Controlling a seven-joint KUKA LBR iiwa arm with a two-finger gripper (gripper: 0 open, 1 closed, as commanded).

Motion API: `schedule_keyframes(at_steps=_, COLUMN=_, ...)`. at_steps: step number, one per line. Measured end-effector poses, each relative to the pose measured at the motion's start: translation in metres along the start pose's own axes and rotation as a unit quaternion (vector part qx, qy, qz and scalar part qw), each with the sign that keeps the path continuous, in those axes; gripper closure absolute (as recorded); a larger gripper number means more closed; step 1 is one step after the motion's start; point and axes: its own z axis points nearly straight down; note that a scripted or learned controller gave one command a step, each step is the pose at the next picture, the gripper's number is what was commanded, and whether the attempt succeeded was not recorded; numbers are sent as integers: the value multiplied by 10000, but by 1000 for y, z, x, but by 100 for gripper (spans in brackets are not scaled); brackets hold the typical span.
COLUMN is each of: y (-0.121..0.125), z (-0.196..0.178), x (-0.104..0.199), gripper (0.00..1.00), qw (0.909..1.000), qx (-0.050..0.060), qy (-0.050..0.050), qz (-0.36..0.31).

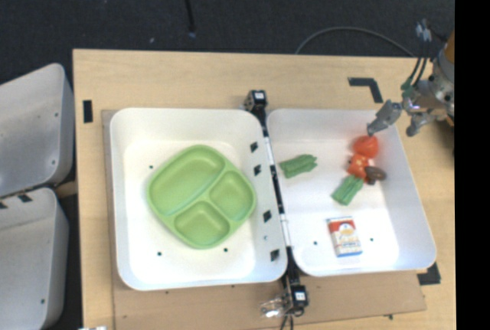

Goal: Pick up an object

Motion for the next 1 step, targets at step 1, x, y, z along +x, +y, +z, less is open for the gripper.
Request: schedule_keyframes(at_steps=1, y=-6, z=46, x=5, gripper=0, qw=10000, qx=25, qy=-2, qz=4)
